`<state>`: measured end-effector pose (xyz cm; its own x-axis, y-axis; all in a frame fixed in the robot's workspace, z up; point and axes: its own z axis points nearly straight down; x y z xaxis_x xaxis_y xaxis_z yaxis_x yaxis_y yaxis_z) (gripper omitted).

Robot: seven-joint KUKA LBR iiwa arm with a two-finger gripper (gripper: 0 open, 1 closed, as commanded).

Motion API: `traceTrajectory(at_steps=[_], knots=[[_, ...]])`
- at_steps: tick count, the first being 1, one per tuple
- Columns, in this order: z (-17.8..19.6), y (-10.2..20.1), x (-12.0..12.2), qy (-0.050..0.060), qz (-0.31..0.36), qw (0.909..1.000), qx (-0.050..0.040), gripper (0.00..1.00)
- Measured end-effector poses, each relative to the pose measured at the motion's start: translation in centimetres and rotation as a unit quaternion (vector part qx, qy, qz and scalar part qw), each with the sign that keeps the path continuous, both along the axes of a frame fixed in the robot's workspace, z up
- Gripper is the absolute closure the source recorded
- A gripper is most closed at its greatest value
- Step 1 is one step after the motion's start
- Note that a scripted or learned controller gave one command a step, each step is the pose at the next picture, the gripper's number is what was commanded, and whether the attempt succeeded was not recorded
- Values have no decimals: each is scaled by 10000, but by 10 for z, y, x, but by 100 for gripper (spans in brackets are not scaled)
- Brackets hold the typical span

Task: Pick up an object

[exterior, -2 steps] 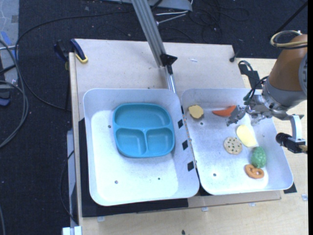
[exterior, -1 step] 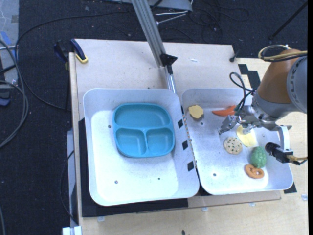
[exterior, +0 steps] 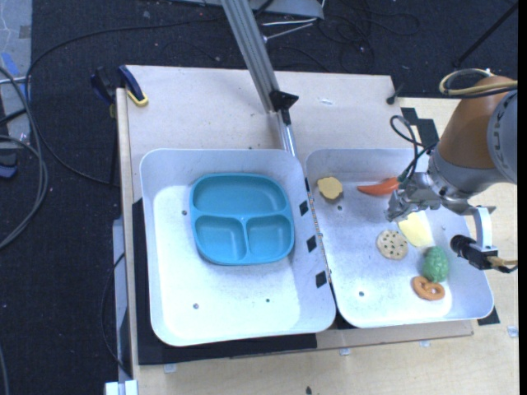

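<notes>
You're looking at what seems a robotics lab: a plywood bench (exterior: 247,105) on dark carpet (exterior: 58,245), loose black cables (exterior: 49,167) trailing about, a metal camera pole (exterior: 247,39) overhead.

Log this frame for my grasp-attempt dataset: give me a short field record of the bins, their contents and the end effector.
left bin: holds a blue divided plate
right bin: holds six small food items
items in right bin: potato piece, orange carrot, cookie, yellow wedge, green broccoli, pretzel
end effector: low over the right bin, between the carrot and the yellow wedge
object held: cannot tell
</notes>
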<state>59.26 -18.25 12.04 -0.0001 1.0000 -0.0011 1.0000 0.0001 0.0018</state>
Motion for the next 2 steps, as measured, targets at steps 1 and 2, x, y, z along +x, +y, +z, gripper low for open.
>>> traceTrajectory(at_steps=[1,2], knots=[[44,-4,4,-20,7,10000,-5,100],[83,-4,6,-18,9,10000,-4,100]])
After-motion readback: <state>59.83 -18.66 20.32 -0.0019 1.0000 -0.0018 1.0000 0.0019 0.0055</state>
